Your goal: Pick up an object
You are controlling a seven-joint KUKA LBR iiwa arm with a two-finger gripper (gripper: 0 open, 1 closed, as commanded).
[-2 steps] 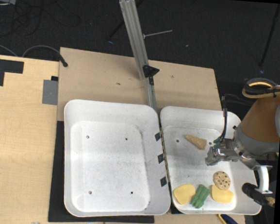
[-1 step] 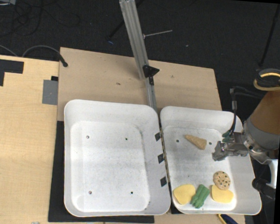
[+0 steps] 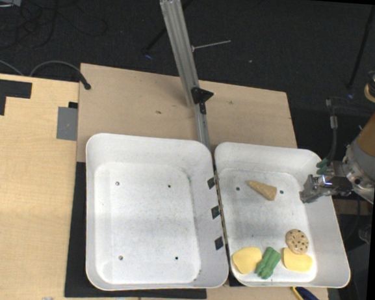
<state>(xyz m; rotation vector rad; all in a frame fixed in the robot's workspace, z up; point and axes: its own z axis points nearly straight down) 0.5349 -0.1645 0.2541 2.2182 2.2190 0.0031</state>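
The right bin [image 3: 259,156] holds several small items. A tan wedge-shaped piece [image 3: 262,189] lies near its middle. A round brown cookie [image 3: 296,240] sits toward the near right. Along the front wall lie a yellow piece [image 3: 247,260], a green piece [image 3: 268,261] and another yellow piece [image 3: 296,261], side by side. My gripper [image 3: 313,188] hangs over the bin's right rim, to the right of the tan wedge and apart from it. Nothing shows between its fingers.
The left bin [image 3: 100,146] stands beside the right one, with black clips [image 3: 215,211] along the shared edge. A slanted aluminium rail [image 3: 183,54] rises behind the bins. Wooden bench surface lies to the left and behind.
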